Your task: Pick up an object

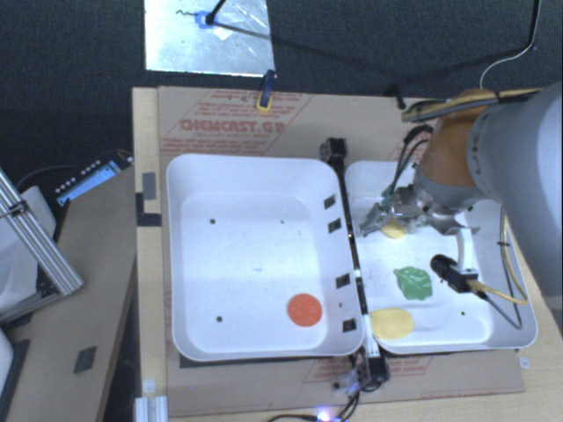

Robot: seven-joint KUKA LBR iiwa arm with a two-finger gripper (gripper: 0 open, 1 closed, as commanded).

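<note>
Lying near the arm [493,156]: green piece [413,281], yellow disc [392,323].

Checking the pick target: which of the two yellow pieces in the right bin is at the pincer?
The upper yellow piece, right by the pincer; the other lies at the bin's near edge.

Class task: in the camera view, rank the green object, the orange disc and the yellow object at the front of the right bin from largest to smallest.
1. Yellow object and green object: too close to rank.
2. Orange disc: slightly smaller.
</note>
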